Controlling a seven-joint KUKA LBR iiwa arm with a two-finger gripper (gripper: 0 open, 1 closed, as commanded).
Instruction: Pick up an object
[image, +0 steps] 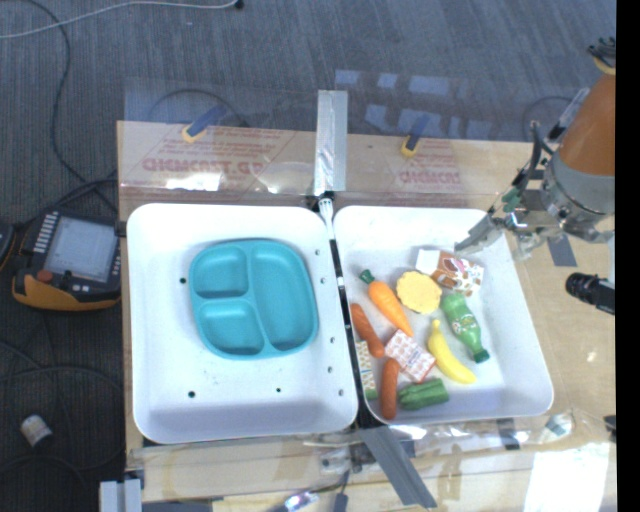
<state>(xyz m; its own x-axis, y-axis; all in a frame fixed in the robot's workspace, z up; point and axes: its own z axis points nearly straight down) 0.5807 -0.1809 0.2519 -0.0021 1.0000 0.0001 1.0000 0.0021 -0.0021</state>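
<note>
Hovering at the right bin's far corner, nothing gripped

Blue tray (250, 298) left; carrot (390, 307) and banana (450, 354) lying aslant in the right bin (520, 330), down-left of the gripper (478, 236); jaw state impossible to tell

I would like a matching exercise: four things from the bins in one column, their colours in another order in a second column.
Things:
1. divided plate
2. carrot
3. banana
4. bottle

Colours:
A. yellow
B. green
C. turquoise
D. orange

Pairs: 1-C, 2-D, 3-A, 4-B
</note>
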